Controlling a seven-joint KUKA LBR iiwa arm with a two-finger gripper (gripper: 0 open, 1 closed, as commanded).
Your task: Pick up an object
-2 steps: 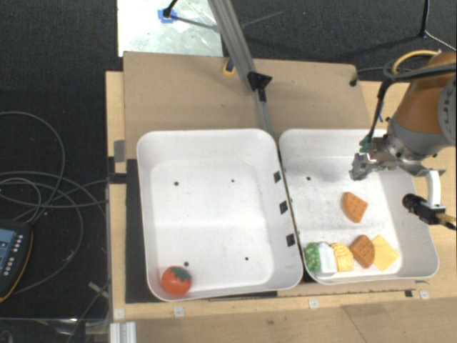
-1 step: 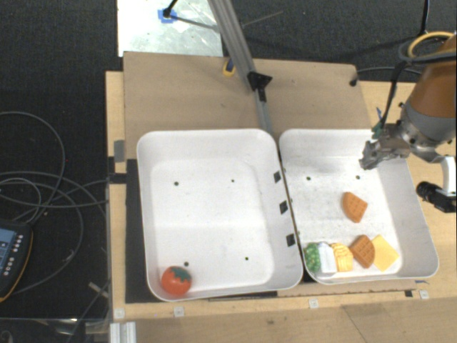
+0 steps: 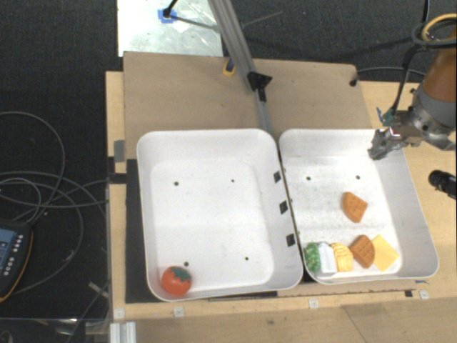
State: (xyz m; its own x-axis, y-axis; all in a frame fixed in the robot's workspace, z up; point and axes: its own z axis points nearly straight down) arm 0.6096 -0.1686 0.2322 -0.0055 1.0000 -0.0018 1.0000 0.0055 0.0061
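The gripper (image 3: 379, 149) hangs over the far right rim of the right bin (image 3: 335, 145), well above and behind the food items. An orange-brown pastry piece (image 3: 354, 206) lies alone in the middle of that bin. Along its near edge sit a green broccoli piece (image 3: 312, 256), a white block (image 3: 326, 258), a yellow corn piece (image 3: 342, 256), a brown waffle (image 3: 363, 251) and a yellow cheese wedge (image 3: 385, 252). A red tomato (image 3: 176, 280) rests in the near left corner of the left bin (image 3: 207, 145).
A grey pole (image 3: 235, 38) slants across the bench behind the bins. Black clips (image 3: 283, 207) mark the seam between the two bins. Cables (image 3: 43, 184) and a handheld pendant (image 3: 11, 252) lie on the floor at the left.
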